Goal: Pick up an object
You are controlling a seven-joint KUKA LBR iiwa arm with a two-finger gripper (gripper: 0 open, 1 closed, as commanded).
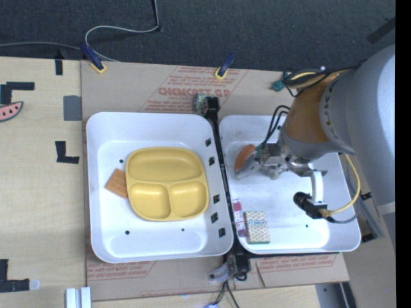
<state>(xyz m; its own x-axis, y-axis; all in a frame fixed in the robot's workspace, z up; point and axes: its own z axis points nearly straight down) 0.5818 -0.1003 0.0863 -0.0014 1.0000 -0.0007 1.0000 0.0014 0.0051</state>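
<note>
My gripper (252,162) is low in the right bin (334,236), near its upper left part. An orange-brown rounded object (243,154) lies right at the fingertips, touching or nearly touching them. A small green and tan box (257,227) lies near the bin's front left, with a narrow pink and white packet (237,217) beside it. In the left bin (103,172) a yellow divided tray (167,183) lies over a tan cracker-like piece (116,183).
The grey arm with its orange band (308,117) covers the right bin's upper right. A black cable connector (307,204) hangs over the bin's middle. A black divider (217,165) separates the bins. Clamps and cables lie at the bench's far edge.
</note>
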